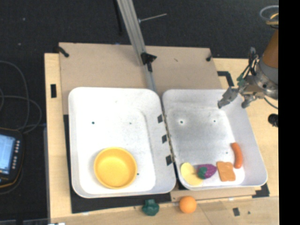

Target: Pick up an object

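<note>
The right bin [201, 125] holds several small objects along its near edge: a red-orange sausage [237, 154], an orange block [226, 171], a purple and green piece [205, 171] and a pale yellow piece [188, 173]. A yellow bowl [115, 167] sits in the left bin [112, 111] at its near side. My gripper [235, 101] hangs over the far right corner of the right bin, well away from the objects. Its fingers are spread open with nothing between them.
An orange ball [187, 204] and a small green object [150, 207] lie on the bench in front of the bins. A slanted metal rail [136, 36] rises behind the bins. A handheld screen [8, 158] sits at the far left.
</note>
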